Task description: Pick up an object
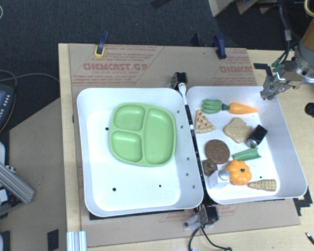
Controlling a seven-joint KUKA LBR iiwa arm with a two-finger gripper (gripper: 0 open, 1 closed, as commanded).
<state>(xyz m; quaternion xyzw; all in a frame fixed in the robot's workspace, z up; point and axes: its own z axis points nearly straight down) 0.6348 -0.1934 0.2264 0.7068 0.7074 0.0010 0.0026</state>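
In the right bin (290,140), toy foods lie clustered: an orange pumpkin (238,172) nearest, a carrot (242,108) farthest. The tool (269,90) hovers beyond the bin's far right corner, grasping nothing; finger spacing unclear.

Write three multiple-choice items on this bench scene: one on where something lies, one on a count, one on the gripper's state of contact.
1. Where does the green divided plate lie?
A. In the left bin
B. In the right bin
C. On the cardboard outside both bins

2. How many compartments does the plate have?
A. Two
B. Three
C. Five

3. How does the gripper stand to the toy food?
A. It grips the carrot
B. It presses on the pumpkin
C. It hangs at the right bin's far right corner, apart from every item

Key: 1 A, the plate sits inside the left bin. 2 B, two small sections on its left and one long one on its right. 3 C, the carrot and pumpkin lie untouched in the right bin.
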